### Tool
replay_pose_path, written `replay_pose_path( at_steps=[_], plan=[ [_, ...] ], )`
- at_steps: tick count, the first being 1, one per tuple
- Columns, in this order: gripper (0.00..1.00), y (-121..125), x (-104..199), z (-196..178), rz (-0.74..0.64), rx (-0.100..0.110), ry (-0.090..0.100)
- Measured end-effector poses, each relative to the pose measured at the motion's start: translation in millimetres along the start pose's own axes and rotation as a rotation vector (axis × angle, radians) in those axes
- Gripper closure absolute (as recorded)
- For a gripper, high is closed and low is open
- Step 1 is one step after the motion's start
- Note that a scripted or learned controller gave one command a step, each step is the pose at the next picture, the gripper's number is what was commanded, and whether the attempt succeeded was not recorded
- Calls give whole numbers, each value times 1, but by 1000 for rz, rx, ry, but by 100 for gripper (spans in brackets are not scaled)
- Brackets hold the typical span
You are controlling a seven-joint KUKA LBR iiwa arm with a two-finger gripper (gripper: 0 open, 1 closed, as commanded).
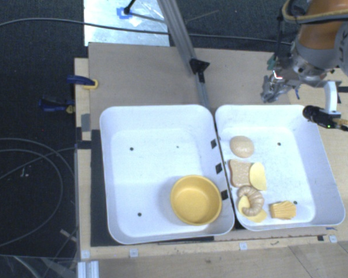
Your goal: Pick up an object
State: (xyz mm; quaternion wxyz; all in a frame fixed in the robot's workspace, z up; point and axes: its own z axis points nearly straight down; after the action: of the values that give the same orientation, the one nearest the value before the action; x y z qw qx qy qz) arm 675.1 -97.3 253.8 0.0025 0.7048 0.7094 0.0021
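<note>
Yellow and tan food pieces lie together in the right bin [313, 155]: a round bun [242, 146], a toast slice [239, 172], a croissant [252, 200] and a ridged chip [283, 210]. Nothing is picked yet, so the approach step is in hand. The arm [325, 22] hangs above the bin's far edge, with its jaws [274, 90] pointing down and holding nothing; their opening I cannot tell. Next it must come over one piece and descend.
</note>
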Motion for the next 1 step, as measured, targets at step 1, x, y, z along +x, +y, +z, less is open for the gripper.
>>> replay_pose_path(
  at_steps=[1],
  plan=[
    [100, -6, 54, -8, -4, 3, 2]
  ],
)
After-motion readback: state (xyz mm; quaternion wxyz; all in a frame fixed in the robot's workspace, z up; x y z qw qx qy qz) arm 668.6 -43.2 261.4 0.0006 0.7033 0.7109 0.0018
